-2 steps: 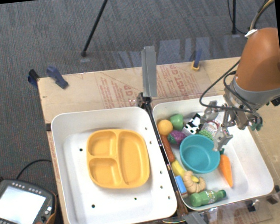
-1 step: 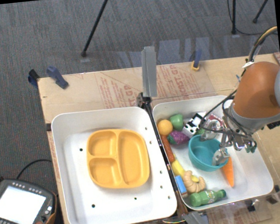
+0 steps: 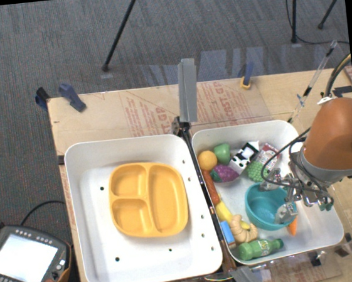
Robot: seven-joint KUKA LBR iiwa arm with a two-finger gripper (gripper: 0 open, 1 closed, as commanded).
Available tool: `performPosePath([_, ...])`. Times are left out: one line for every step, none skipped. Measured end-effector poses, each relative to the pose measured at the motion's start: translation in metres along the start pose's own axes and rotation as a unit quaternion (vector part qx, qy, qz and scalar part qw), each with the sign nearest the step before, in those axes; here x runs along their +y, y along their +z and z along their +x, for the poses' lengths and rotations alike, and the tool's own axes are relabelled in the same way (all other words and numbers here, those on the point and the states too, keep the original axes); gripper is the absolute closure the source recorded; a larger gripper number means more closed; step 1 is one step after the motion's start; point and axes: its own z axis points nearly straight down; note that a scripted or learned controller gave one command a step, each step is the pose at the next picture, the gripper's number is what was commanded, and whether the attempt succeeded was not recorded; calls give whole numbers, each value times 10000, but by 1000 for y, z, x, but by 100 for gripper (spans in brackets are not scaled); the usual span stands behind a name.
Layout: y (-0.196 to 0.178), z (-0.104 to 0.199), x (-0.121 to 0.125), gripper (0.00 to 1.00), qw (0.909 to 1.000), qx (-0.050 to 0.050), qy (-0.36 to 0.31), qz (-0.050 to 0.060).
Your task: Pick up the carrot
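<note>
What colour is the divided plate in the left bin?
Yellow-orange; the divided plate shows clearly in the camera view.

left bin (image 3: pixel 82 179) holds a yellow divided plate (image 3: pixel 148 199). right bin (image 3: pixel 328 230) holds a teal bowl (image 3: pixel 264 209), a green bottle (image 3: pixel 259 248), and an orange ball (image 3: pixel 207 159).

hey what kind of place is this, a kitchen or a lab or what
Most likely a robotics lab: a robot arm reaches over two white bins of toy food on a plywood bench, with a teach pendant and tripod legs on carpet.
</note>
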Motion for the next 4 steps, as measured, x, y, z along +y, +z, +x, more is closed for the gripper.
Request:
performPosePath([-1, 32, -32, 0, 9997, -10, -242, 13])
performPosePath([-8, 32, -30, 100, 9996, 13, -273, 5])
performPosePath([-31, -20, 25, 100, 9964, 141, 837, -18])
performPosePath([-121, -15, -34, 100, 9931, 108, 1165, 3])
